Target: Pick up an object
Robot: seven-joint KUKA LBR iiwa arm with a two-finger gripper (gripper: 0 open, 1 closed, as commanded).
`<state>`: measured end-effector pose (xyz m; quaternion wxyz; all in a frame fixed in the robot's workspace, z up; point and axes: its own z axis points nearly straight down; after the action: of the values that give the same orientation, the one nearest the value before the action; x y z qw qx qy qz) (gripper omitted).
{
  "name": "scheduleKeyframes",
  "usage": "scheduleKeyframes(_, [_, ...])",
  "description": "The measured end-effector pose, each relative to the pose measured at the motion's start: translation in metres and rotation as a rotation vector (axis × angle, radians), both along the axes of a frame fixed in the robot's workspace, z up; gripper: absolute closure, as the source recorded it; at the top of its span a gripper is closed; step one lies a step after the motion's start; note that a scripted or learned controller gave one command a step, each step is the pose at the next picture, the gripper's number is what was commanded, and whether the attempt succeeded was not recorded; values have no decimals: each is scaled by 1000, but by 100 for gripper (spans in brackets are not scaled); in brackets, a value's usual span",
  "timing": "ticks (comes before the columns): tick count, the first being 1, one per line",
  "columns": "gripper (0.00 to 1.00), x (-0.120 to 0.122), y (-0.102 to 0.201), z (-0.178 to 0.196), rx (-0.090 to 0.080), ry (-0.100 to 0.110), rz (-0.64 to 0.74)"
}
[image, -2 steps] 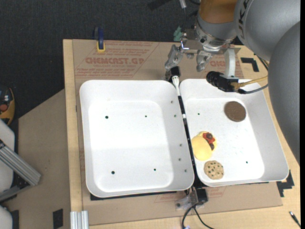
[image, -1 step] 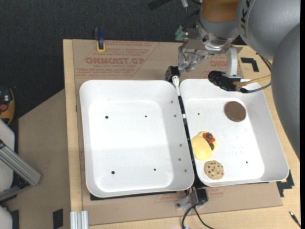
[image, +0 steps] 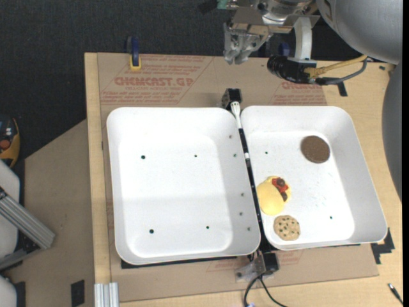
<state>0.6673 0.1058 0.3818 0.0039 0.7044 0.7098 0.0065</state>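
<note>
Objects for picking sit in the right-hand shallow white plastic bin [image: 358, 165], three in all. Flat round dark-brown disc [image: 315, 149] lies in the far half of that bin, well apart from the other two. Yellow rounded lump with a small red and dark piece on top [image: 273, 196] rests against the bin's left wall, near the divider between the bins. Round tan cookie with dark chips [image: 286, 227] lies just beside the yellow lump on its near side, close to the bin's front rim; whether the two touch cannot be told. Left-hand shallow white bin [image: 172, 184] shows a bare floor with four small dark dots. Both bins rest on a brown cardboard-coloured board with red lettering [image: 160, 78]; a blue and yellow clamp [image: 133, 52] grips the board's far edge, and a small black clip [image: 231, 98] sits at the far end of the seam between the bins. Two-finger metal gripper [image: 238, 55] hangs over the board's far edge, beyond the bins and well apart from all three objects. Nothing sits between its fingertips; they appear close together, but whether the jaws are spread or pressed together cannot be told at this angle. Grey arm body [image: 367, 11] occupies the top right corner.
</note>
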Motion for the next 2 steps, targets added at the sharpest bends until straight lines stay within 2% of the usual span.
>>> scheduleKeyframes(1, [100,-3,74,-121,-3,26,-1])
scheduleKeyframes(2, [100,-3,40,-88,-4,11,-10])
